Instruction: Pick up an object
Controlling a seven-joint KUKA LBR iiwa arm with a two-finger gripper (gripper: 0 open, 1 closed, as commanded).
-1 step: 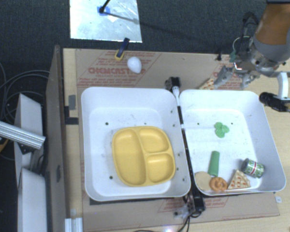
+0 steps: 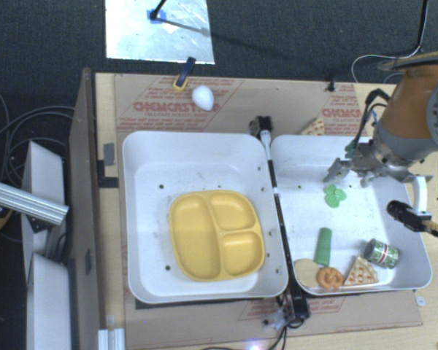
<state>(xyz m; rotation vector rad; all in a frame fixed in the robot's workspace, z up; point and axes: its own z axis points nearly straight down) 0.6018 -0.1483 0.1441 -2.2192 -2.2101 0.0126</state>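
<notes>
I'm looking down on two white bins side by side. The left bin (image 2: 142, 195) is holding a yellow tray (image 2: 216, 233) with three compartments, lying flat toward the near side; the far half of that bin's floor is bare.

The right bin (image 2: 306, 159) is carrying the loose things. A small green lump (image 2: 334, 195) is lying near the bin's middle, just below the gripper, too bunched for me to read any long axis. Nearer to me, a green cylinder (image 2: 323, 246) is lying flat with its long axis running near to far, tipped slightly right at the far end, with bare floor on both sides. Along the near wall I'm seeing a pale disc (image 2: 304, 270), an orange piece (image 2: 329, 277) touching it, a pizza slice (image 2: 361, 273) pointing up toward the far side, and a can (image 2: 381, 253) lying on its side close to the right wall.

The gripper (image 2: 352, 170) is hanging over the far part of the right bin with its two fingers spread apart and nothing between them. The left fingertip is reaching toward the bin's far-left floor, which is open.
</notes>
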